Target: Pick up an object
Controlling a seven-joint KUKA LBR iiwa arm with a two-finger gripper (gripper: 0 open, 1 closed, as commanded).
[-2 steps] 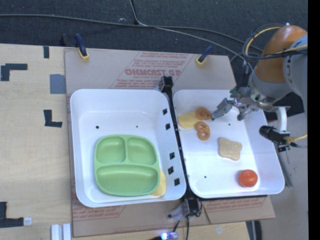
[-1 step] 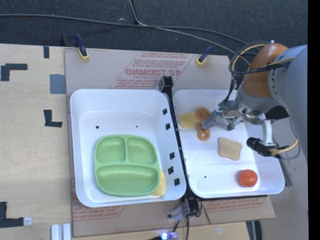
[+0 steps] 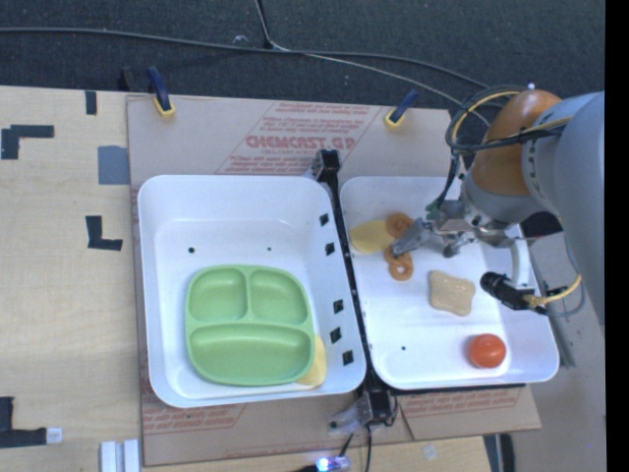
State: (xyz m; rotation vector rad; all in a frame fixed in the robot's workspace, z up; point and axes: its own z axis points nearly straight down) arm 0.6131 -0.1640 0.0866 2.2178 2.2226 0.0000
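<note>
- You see two white bins side by side: the left bin carries one green divided plate with a pale yellow piece tucked at the plate's 4 o'clock corner.
- In the right bin you can count four loose things: one flat yellow piece at the bin's 10 o'clock, one orange pretzel-shaped toy just beside it, one beige bread-like piece near the middle, and one red-orange ball at 5 o'clock.
- The pretzel-shaped toy touches the yellow piece's 3 o'clock edge, so those two crowd each other; the bread piece and the ball lie apart from them.
- The arm reaches in from 3 o'clock, its orange band up top (cables loop around the wrist).
- The gripper sits low over the pretzel-shaped toy, pointing toward 9 o'clock; you cannot tell how wide it stands or whether it has anything.
- Two clamps hold the cardboard sheet at 12 o'clock.
</note>
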